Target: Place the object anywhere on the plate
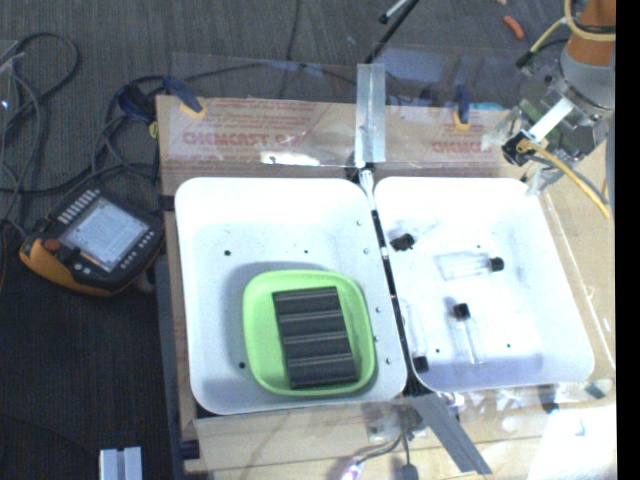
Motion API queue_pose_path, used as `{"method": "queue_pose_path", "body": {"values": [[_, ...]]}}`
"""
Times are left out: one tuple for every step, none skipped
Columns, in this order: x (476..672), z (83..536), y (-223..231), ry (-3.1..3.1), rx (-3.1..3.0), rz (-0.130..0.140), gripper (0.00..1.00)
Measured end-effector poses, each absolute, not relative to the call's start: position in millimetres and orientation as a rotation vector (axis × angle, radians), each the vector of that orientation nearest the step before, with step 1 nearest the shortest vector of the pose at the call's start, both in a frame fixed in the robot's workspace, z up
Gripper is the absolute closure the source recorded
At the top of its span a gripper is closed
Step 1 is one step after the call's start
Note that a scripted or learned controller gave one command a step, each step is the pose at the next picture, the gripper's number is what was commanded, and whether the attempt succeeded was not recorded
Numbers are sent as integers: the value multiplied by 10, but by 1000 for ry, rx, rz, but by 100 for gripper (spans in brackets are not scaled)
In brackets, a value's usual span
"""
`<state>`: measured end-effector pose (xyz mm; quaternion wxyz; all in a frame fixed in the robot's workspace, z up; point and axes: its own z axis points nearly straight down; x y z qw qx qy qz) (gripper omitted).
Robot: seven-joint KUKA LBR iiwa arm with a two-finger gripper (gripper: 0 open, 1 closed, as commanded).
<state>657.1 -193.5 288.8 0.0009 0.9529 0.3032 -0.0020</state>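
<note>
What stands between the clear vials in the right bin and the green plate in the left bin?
The raised rims where the two bins meet lie between the vials and the green plate. A dark ridged block already covers most of the plate.

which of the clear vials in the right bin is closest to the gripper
The upper clear vial, lying crosswise with its black cap pointing right; the other vial lies lengthwise, nearer the bin's front.

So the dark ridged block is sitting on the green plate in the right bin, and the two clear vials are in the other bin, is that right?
Not quite: the bins are swapped. The camera view shows the dark ridged block resting on the green plate in the left bin, while the two clear vials, one and the other, lie in the right bin.
</note>
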Motion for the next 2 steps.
{"method": "queue_pose_path", "body": {"values": [[6609,2886,-2232,847,3024,-6,0],[6569,2897,-2232,733,3054,-7,0]]}}
